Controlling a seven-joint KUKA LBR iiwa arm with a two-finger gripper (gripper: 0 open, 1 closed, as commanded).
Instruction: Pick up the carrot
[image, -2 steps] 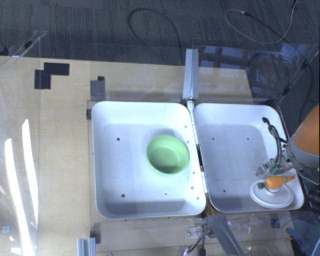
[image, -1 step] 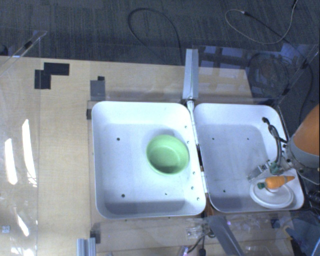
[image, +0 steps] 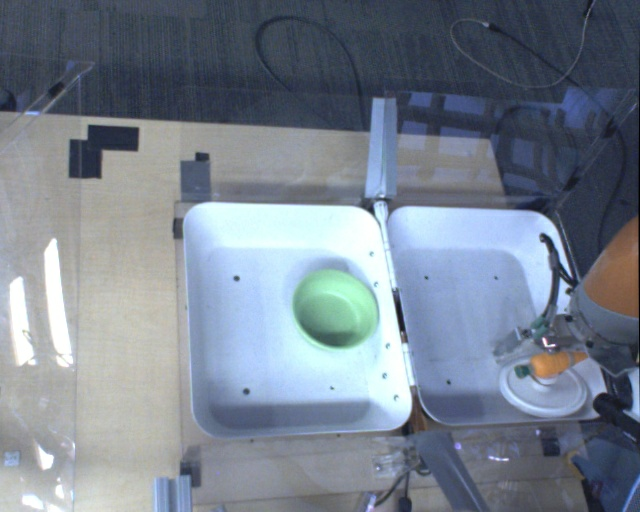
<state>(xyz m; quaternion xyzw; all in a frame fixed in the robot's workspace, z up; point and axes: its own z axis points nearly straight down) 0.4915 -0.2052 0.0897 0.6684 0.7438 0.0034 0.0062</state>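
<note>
Carrot (image: 549, 364): orange, small, at far right of right bin (image: 455, 300), atop a white plate (image: 540, 392) in that bin's lower right corner.

Left to right:
- Left bin (image: 240, 320): holds a green bowl (image: 336, 307), upright, right of centre, near the shared wall. Well apart from carrot; no bearing on the grasp.
- Right bin: floor bare through middle. Plate at lower right, close to the bin's near wall.
- Gripper (image: 540, 345): low over plate, hard against carrot's upper left. Pale finger parts visible left of and above carrot. Opening not resolvable from this angle; cannot tell whether open or closed, nor whether carrot sits between the fingers or merely beside them.
- Arm (image: 612, 285): enters from right edge, orange band directly above and right of carrot.

Key relation: carrot appears just below and slightly right of the fingers, touching or nearly so. Long axis looks roughly left-right, tip toward right, though too small to fix with confidence.

Judgement: at grasp stage, not confirmed held. Risk: rolling off plate if pinched off-centre.
</note>
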